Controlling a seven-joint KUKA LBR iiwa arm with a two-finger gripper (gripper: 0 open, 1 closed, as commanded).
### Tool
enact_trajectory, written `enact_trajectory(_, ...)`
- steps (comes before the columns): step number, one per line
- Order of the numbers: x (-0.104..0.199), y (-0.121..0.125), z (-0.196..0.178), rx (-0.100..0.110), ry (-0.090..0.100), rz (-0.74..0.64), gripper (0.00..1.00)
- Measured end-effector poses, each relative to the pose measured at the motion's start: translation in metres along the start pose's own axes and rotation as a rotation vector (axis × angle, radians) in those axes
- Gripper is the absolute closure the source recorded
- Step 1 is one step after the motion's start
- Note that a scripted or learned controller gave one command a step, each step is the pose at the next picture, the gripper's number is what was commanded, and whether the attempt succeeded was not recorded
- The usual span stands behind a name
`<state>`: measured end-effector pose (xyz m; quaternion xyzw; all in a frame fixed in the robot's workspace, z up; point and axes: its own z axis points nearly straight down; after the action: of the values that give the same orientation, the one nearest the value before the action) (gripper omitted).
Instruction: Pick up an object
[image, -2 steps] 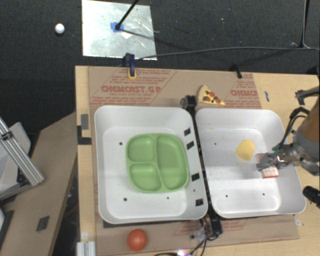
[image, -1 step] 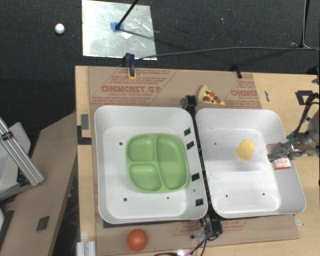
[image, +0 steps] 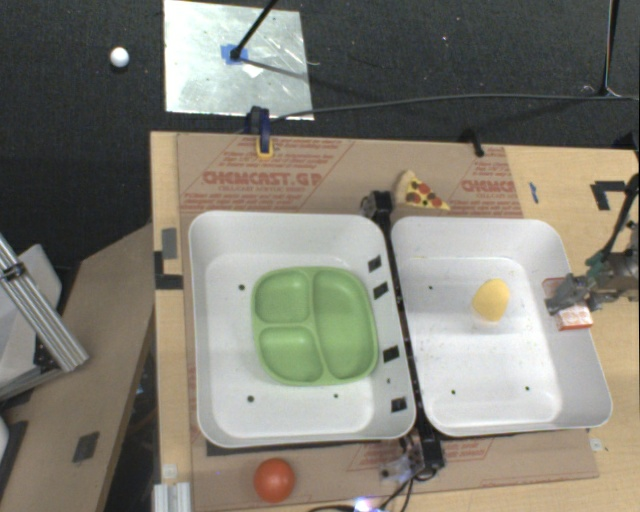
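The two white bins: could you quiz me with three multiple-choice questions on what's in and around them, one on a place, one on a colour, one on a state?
1. Where does the yellow object lie?
A. In the left bin
B. In the right bin
C. On the bench in front of the bins

2. What colour is the divided plate?
A. Green
B. Blue
C. Red

3. How does the plate sit?
A. Flat, open side up
B. Standing on edge
C. Flipped upside down

Answers:
1. B: the yellow object rests on the floor of the right bin.
2. A: the plate in the left bin is light green.
3. A: its three compartments face up.
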<state>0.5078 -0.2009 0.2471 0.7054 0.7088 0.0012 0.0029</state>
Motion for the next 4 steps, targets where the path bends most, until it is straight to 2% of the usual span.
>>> enact_trajectory(1,0.059,0.014,-0.001,0.002,0.004,-0.006,1.00)
enact_trajectory(4,0.215,0.017,0.029,0.006,0.004,-0.005,1.00)
